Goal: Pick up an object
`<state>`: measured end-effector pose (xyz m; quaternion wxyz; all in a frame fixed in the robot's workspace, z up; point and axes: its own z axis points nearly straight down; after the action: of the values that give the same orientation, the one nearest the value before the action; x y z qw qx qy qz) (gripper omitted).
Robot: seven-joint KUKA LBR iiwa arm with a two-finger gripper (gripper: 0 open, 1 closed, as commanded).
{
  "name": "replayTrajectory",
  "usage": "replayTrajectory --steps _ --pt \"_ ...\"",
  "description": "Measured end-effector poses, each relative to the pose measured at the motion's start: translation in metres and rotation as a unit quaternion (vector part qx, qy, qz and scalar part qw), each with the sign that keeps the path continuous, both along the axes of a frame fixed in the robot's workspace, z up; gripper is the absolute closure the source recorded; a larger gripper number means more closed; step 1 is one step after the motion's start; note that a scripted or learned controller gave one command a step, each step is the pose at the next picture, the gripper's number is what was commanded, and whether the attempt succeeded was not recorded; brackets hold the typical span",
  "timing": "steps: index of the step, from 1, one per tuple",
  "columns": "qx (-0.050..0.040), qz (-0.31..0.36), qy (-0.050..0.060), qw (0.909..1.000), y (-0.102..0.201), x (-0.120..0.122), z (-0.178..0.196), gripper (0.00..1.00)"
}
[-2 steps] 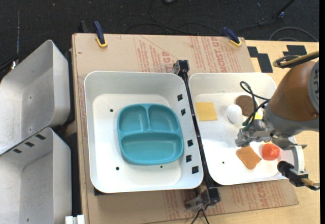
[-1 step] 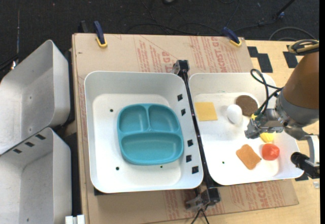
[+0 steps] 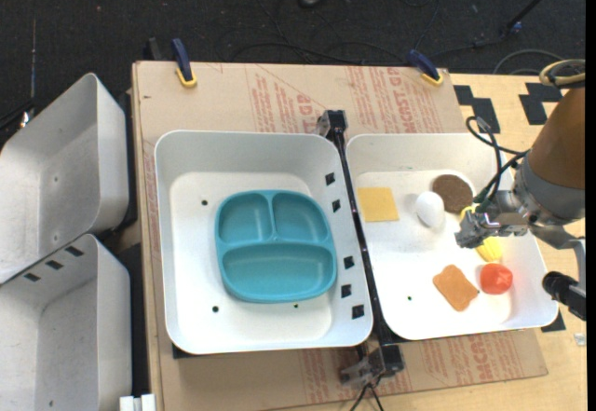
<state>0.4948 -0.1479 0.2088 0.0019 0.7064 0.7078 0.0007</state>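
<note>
The right bin (image 3: pixel 400 321) holds a yellow cheese-like square (image 3: pixel 378 204), a white egg (image 3: pixel 429 210), a brown round patty (image 3: pixel 453 191), an orange toast-like piece (image 3: pixel 455 287), a red tomato (image 3: pixel 495 279) and a yellow piece (image 3: pixel 490 251). My gripper (image 3: pixel 477 230) hangs at the bin's right side, just above the yellow piece and right of the egg. The arm (image 3: pixel 563 167) reaches in from the right. Its fingertips are dark and small against the bin.
The left bin (image 3: pixel 177 213) holds a teal divided plate (image 3: pixel 276 245). A black divider (image 3: pixel 349 213) runs between the bins. Two spare white bins (image 3: pixel 56 213) stand off the bench at the left. Yellow clamps (image 3: pixel 186 74) grip the board's far edge.
</note>
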Motion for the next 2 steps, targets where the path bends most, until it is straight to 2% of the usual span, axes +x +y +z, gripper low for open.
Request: replayTrajectory --steps 1,2 --pt "0.0015 0.003 0.001 1.0000 0.056 -0.002 0.014 1.00" --pt "0.0022 0.004 0.002 1.0000 0.119 -0.002 0.011 1.00"
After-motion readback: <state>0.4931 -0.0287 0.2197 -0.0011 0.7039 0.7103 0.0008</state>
